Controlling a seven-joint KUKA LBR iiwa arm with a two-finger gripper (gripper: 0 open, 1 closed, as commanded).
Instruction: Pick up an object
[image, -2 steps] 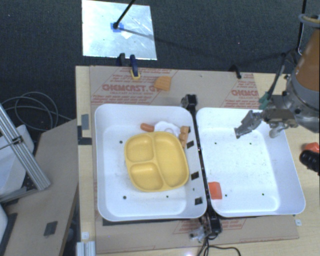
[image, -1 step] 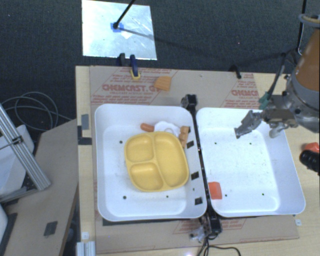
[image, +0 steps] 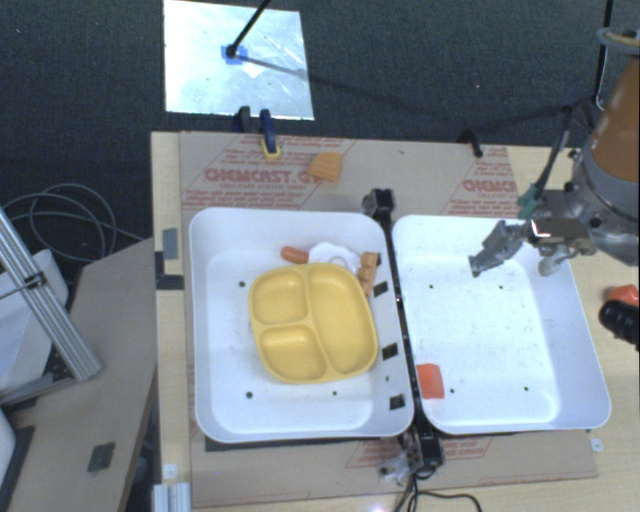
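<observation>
- The gripper (image: 521, 253) hangs over the far part of the right bin (image: 560, 400), its two fingers spread wide with nothing between them.
- The arm (image: 610, 170) enters from the right, above the bin's far right corner.
- An orange block (image: 429, 380) lies in the right bin at its near left corner, well apart from the gripper, toward the near left of it.
- The left bin (image: 215, 300), left of the gripper, holds a yellow divided plate (image: 311, 323).
- A small orange sausage-shaped piece (image: 295, 255), a white item (image: 334, 255) and a tan block (image: 369, 268) lie at the plate's far edge.
- An orange-tan block (image: 325, 166) rests on the bench board (image: 420, 170), beyond the bins.
</observation>
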